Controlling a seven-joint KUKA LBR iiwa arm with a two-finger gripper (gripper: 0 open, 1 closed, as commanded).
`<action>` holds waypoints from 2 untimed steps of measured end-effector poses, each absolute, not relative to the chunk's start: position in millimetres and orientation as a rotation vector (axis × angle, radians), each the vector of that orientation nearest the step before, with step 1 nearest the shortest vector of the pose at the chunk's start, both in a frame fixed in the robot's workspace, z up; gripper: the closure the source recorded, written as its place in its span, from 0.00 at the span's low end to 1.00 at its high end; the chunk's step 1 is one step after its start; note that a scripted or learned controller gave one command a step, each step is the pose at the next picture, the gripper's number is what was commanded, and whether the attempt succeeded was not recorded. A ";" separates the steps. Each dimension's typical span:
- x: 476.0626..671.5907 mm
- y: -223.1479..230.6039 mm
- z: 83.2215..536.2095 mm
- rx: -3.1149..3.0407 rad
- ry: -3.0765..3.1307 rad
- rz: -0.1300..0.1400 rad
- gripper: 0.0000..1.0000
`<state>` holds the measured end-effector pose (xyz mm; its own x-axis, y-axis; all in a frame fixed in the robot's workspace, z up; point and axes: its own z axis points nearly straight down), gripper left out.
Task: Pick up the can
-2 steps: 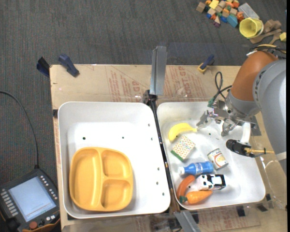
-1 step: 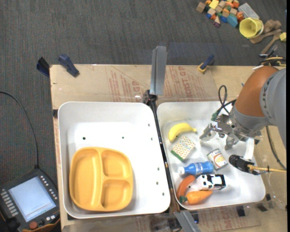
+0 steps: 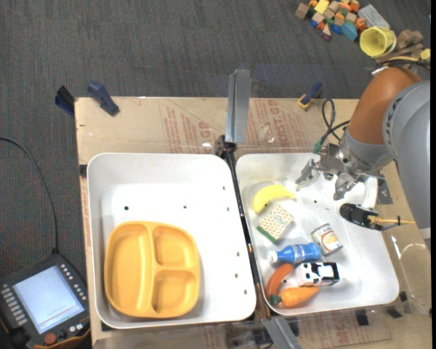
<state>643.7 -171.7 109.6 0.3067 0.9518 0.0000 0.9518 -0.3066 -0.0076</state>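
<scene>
Inside right bin [image 3: 389, 271], can [image 3: 326, 238] label unreadable; jaws [image 3: 325, 179] spread open, holding nothing.

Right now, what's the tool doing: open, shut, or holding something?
Tool: open, holding nothing; it hangs above the right bin's far end, apart from the can.

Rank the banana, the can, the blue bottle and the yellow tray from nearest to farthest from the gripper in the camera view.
From the gripper:
1. Banana, just to its left in the right bin.
2. Can, below it.
3. Blue bottle, lower, mid-bin.
4. Yellow tray, far off in the left bin.
</scene>
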 end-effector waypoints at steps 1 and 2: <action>594.8 -149.8 82.8 -2.295 -2.131 0.007 0.00; 643.1 -150.0 83.1 -2.334 -2.093 0.006 0.00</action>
<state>643.1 -150.0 83.1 0.1083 0.9941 0.0013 0.9941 -0.1083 -0.0075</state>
